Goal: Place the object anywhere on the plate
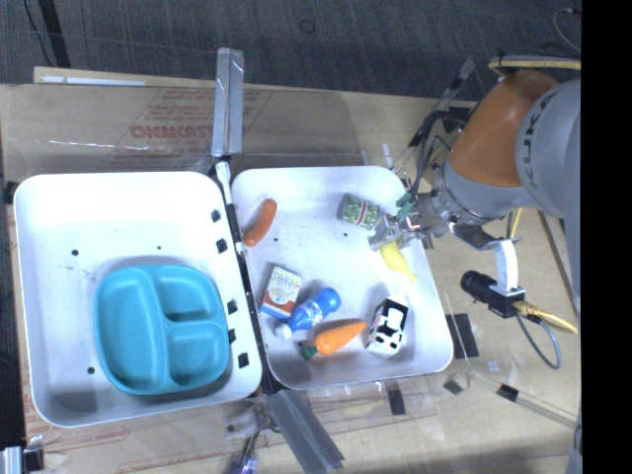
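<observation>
Blue plastic plate [160, 329]: three compartments, lying flat in the left shallow white bin [59, 215], toward its near side.
Divider: the two bins meet along a dark central strip with a grey metal bar [228, 102] rising behind it.
Right shallow white bin [306, 191]: carries all the loose items listed below.
Orange-red sausage-shaped toy [259, 222]: upper left of right bin, tilted, just beside the divider.
Small printed carton with a red edge [281, 289]: lower left area, touching the bottle.
Blue-and-white plastic bottle [309, 311]: lying on its side, just above the carrot.
Orange toy carrot [334, 338]: near the front wall, green end to the left.
Green-labelled tin can [356, 209]: upper right area, on its side.
Black-and-white cow-patterned toy [388, 327]: front right corner, beside the carrot tip.
Yellow banana-shaped toy [396, 258]: near the right wall, directly below the tool.
Tool [387, 231]: low over the banana's upper end; cannot tell how far apart it stands or whether it grips anything.
Grey arm with orange band [504, 141]: over the brown desk [99, 117], right side.
</observation>
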{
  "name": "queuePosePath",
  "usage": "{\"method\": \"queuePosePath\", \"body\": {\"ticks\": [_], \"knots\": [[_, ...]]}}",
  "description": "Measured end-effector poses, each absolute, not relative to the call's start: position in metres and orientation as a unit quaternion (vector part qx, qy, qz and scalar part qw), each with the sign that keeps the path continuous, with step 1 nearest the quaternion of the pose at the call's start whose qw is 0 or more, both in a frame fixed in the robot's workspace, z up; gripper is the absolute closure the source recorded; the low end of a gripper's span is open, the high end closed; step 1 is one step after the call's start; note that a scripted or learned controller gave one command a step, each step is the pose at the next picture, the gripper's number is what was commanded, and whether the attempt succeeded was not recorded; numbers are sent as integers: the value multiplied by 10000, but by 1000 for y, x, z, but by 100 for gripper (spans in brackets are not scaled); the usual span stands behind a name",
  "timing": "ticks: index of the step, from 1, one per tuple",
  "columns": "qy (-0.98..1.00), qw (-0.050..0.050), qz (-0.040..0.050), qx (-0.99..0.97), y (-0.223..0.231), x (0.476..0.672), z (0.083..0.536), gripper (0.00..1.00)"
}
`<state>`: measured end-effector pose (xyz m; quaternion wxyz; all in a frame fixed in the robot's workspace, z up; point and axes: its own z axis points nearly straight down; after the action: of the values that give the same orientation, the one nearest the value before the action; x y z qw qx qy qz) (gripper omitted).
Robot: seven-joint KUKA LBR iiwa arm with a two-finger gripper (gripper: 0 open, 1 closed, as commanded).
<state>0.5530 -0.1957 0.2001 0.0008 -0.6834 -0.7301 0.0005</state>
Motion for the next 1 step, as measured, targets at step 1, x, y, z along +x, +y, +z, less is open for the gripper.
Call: {"method": "queuePosePath", "body": {"ticks": [1], "knots": [[-7857, 1, 3, -6186, -123, 568, 258, 100]]}}
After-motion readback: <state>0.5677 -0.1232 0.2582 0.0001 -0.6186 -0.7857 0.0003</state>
